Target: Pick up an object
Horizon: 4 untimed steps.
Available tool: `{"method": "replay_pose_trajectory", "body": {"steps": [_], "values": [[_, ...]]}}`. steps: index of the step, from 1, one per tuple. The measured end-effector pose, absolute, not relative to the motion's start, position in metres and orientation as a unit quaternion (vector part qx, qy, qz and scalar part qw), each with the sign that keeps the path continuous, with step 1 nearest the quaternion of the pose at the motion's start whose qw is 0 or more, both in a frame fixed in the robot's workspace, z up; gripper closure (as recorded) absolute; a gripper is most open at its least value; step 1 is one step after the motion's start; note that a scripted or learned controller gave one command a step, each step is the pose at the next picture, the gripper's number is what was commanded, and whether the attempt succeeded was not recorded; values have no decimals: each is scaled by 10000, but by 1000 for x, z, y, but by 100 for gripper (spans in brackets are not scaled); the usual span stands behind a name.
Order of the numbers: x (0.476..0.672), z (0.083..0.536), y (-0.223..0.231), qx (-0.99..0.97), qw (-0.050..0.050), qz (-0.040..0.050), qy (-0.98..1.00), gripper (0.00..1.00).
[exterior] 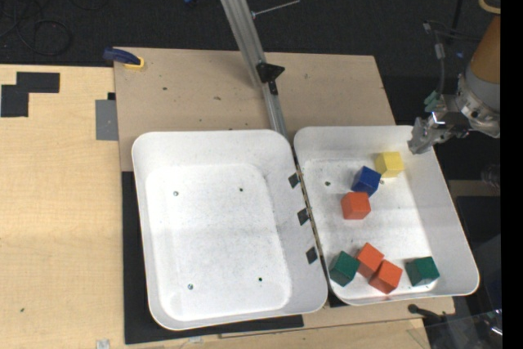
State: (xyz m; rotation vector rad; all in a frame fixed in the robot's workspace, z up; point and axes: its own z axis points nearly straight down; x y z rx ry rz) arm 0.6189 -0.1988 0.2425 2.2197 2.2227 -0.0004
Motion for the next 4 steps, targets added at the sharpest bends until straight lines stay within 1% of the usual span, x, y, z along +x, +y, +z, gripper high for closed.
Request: {"method": "replay_pose_trajectory", "body": {"steps": [1, 2, 3, 4], "values": [[615, 250, -149, 7056, -18, 0, 7087, 100], [618, 248, -105, 7057, -21, -5, 7085, 100], [611, 253, -48, 7056, -24, -2, 7086, 100], [613, 241, 12, 7055, -31, -11, 7087, 100]]}}
